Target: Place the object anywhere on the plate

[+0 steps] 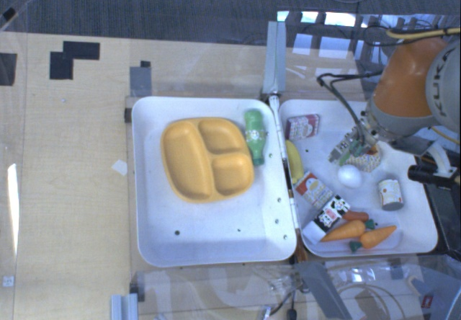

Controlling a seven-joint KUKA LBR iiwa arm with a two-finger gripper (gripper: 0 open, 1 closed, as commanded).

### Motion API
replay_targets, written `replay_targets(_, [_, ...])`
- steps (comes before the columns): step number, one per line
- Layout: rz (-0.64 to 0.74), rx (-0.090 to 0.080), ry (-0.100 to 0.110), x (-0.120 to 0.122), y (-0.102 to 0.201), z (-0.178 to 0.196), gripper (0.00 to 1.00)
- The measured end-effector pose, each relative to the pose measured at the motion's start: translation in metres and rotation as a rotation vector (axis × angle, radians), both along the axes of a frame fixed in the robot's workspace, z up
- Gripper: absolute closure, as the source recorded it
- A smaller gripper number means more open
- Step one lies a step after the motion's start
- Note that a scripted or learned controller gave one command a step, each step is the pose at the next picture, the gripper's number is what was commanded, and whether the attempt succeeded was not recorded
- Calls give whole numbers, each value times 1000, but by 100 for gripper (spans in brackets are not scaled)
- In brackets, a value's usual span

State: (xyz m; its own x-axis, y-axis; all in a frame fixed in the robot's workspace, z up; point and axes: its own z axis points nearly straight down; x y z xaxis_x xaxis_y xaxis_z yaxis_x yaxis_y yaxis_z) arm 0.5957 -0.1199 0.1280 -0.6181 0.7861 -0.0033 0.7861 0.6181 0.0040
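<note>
A yellow plate (207,158) with three compartments lies in the left bin (209,239). A green bottle (254,135) lies just off the plate's right rim, against the bin's right wall. My gripper (351,148) hangs low over the right bin (418,239), in its upper middle part. It is right beside a pale speckled object (369,161) and just above a white ball (349,176). Nothing can be seen held in the gripper.
The right bin also holds a red and white can (302,126), a banana (294,160), a small orange box (312,188), a black and white carton (330,213), two carrots (359,232) and a small tin (390,194). A wall divides the bins.
</note>
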Motion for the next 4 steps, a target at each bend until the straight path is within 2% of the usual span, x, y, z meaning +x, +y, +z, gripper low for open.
replay_targets(1, [454, -5, -8, 31, -29, -38, 100])
replay_targets(2, [814, -9, -8, 44, -47, -38, 100])
replay_targets(3, [1202, -12, -8, 33, -49, -38, 100])
replay_targets(4, [1536, -14, -9, 37, -4, -38, 100])
